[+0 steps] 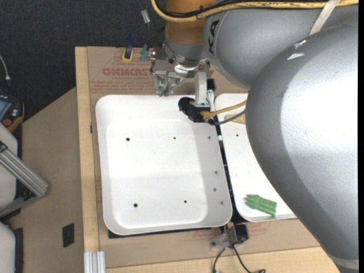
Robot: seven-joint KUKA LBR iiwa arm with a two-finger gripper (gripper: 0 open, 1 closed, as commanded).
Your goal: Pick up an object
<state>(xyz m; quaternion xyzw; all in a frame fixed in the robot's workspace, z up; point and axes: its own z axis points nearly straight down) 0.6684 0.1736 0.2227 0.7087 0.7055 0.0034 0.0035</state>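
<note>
Two white bins sit side by side on the tabletop [85, 152], and the grey arm [296, 95] sweeps in from the right, big and close to the camera, covering much of the right bin [242, 152]. Its orange band [190, 4] sits up top, and below it the wrist drops toward the far edge of the left bin [159, 164]. There are the fingers [164, 87], small and metallic, hanging just past the left bin's far rim, over the brown cardboard with red lettering [122, 71]. Are they open or closed? Cannot tell from this angle; they are too small and blurred, and nothing can be made out between them. A black fitting [190, 108] with a yellowish cable sits by the wrist, right at the seam between the bins. Now the object: a green item [260, 204], bumpy and elongated, lies in the right bin near its front edge, just beside the divider and close under the arm's bulk. It is well apart from the fingers, at the opposite end of the bins. The left bin's floor shows a few dark dots. A blue and yellow piece [129, 51] stands at the cardboard's far edge.
</note>
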